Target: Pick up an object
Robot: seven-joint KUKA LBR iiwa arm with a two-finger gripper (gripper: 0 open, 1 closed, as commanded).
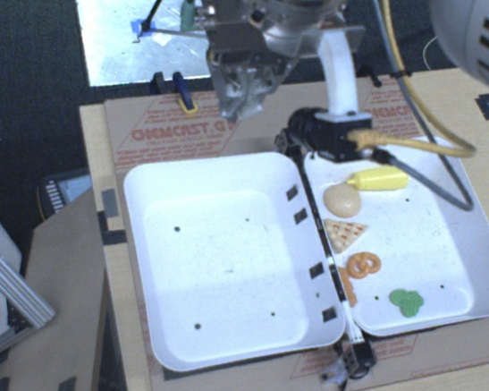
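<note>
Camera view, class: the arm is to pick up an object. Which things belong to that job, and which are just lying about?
Belong to the job:
gripper
yellow piece
beige round piece
waffle wedge
pretzel
green piece
right bin

Lying about:
left bin
blue-and-yellow clamps
metal rail

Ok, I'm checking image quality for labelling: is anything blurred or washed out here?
Camera view: the hand looks smeared and soft; the pretzel and green piece stay fairly sharp; the left bin is bright white with little texture.
</note>
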